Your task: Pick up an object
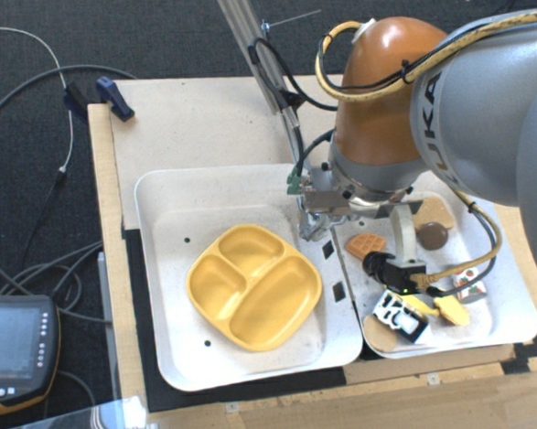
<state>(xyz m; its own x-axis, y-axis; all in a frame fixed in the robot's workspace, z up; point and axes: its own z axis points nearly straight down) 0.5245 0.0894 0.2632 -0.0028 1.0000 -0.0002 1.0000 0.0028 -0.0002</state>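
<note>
The grey arm (pixel 485 102) reaches in from the right, and its orange band (pixel 382 73) sits above the far part of the right bin (pixel 525 318). The gripper (pixel 313 222) hangs low over the seam where the two bins meet, at the right wall of the left bin (pixel 153 263). From this slant the wrist hides most of it, so it cannot be told whether it is open or closed, and nothing can be seen in its grasp. Just to its lower left, apart from it, a yellow divided plate (pixel 253 286) lies flat in the middle of the left bin, its three compartments facing up. The other loose things are in the right bin. An orange waffle-patterned piece (pixel 367 244) lies near the bin's left wall, just beside the gripper's right. Further right, a dark brown round piece (pixel 432 235) touches a tan slice (pixel 436 212). Toward the near edge, a black-and-white item (pixel 399 315) rests on a round tan disc (pixel 378 341), with a yellow piece (pixel 452 313) just beside it and a small multicoloured item (pixel 471 284) a little beyond. Both bins stand on a pale wooden bench (pixel 198 122), and a blue clip (pixel 114 97) sits at the bench's far left corner.
</note>
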